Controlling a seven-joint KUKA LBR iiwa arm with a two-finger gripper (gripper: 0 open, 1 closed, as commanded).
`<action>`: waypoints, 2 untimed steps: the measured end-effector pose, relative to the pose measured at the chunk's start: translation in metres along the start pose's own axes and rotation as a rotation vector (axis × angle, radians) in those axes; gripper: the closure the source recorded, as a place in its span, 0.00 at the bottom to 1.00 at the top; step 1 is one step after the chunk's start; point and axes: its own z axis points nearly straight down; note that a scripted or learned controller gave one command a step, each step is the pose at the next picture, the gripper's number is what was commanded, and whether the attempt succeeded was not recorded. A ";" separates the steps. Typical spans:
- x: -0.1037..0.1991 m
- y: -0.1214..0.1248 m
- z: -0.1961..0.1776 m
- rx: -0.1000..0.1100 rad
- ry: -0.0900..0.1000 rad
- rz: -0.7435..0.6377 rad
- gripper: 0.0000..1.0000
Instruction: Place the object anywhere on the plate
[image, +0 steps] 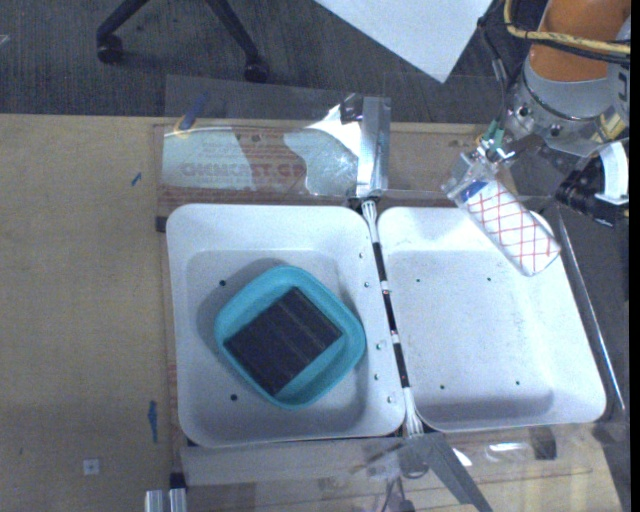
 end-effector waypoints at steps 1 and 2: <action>0.006 0.003 -0.019 -0.001 -0.001 -0.053 1.00; 0.014 0.007 -0.020 0.000 0.000 -0.145 1.00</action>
